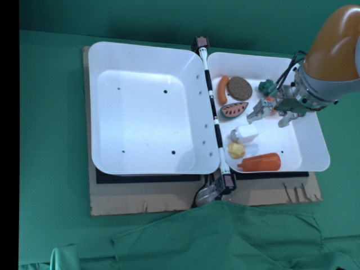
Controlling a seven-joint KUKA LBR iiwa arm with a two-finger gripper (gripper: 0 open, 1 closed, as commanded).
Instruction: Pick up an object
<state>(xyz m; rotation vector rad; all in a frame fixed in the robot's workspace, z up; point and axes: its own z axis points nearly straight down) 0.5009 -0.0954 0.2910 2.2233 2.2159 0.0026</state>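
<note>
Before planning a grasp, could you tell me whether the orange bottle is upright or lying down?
Lying down: the orange bottle rests lengthwise on the right bin floor, cap pointing left.

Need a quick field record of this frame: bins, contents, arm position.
left bin: shallow white plastic bin, small dark dots on its floor
right bin: shallow white plastic bin, holds all the objects
near divider, far end: orange sausage-shaped toy, brown round patty, watermelon slice toy
near divider, close end: small white bottle, yellow lumpy toy, orange ketchup-style bottle
far side: dark green small object, beside the arm
gripper: over the right bin's middle, nothing seen between the jaws
arm: enters from the right
</note>
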